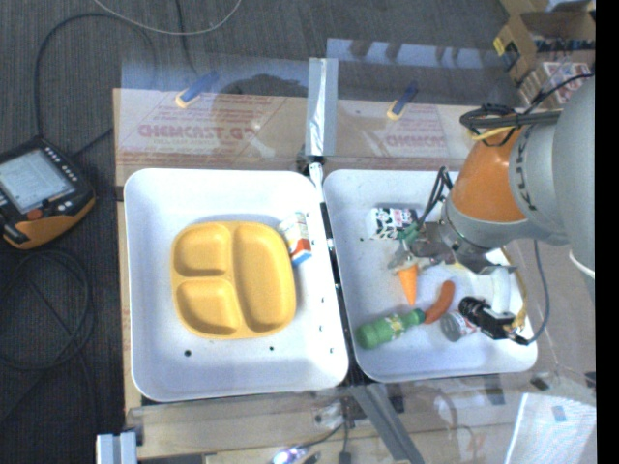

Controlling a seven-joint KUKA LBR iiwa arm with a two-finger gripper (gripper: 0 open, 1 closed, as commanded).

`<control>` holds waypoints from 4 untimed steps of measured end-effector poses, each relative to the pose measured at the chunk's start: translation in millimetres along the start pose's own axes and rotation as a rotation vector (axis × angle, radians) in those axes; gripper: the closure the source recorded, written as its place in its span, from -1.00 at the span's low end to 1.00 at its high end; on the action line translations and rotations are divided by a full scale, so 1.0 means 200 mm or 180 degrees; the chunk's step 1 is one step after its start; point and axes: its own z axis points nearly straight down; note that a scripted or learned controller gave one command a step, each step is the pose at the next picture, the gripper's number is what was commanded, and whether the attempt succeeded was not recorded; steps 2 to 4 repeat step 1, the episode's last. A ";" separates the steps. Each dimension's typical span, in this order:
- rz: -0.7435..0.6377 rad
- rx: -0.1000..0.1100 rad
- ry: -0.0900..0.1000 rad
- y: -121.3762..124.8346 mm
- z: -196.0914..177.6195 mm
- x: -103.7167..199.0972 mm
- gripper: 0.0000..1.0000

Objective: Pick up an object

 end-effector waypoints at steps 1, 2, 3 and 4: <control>0.0215 0.0044 -0.0002 -0.16 -0.66 0.13 1.00; 0.0215 0.0044 -0.0002 -0.16 -0.66 0.13 1.00; 0.0215 0.0044 -0.0002 -0.16 -0.66 0.13 1.00; 0.0215 0.0044 -0.0002 -0.16 -0.66 0.13 1.00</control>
